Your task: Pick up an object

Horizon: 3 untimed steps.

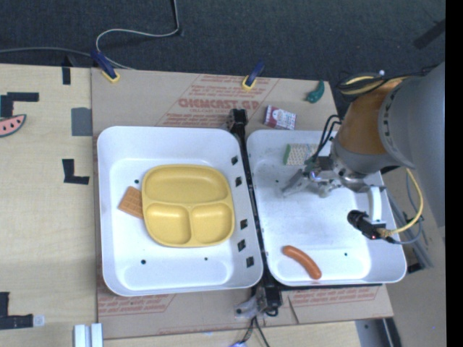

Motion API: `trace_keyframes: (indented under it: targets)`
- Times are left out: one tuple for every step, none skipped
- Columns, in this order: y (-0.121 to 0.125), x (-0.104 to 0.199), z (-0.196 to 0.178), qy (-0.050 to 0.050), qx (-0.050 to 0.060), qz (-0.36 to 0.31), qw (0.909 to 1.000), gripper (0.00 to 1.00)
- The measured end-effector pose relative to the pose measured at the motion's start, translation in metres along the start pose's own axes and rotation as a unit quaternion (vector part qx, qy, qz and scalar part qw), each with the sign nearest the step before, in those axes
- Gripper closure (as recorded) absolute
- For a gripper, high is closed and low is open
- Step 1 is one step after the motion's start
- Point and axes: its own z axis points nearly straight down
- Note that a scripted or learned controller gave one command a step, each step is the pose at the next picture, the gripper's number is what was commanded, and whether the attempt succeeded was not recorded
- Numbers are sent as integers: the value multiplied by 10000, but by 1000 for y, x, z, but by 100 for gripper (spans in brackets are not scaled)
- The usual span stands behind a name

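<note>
Two white bins sit side by side on the tabletop, over a cardboard sheet.

Left bin: yellow divided plate near the centre, three compartments facing up. A tan cracker-like piece lies at the plate's left edge, partly tucked beneath it.

Right bin: orange sausage-shaped object lies flat near the front wall, on a slant, well apart from the arm. A small green-patterned square rests near the back wall.

Arm enters from the right, orange band above the wrist. End effector is low over the right bin's upper middle, pointing left, just in front of the green square. Fingers blur together as one grey shape; cannot tell whether spread or closed. Nothing visible between them.

A small red-and-white packet lies on the cardboard behind the bins.
</note>
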Motion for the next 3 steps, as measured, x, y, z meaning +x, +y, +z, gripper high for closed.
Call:
trace_keyframes:
  targets:
    - [74, -2, 2, 11, 56, 9, 10000, 0]
    - [74, -3, -9, -14, 50, 2, 10000, 100]
    - [74, -3, -18, -18, 56, -2, 10000, 100]
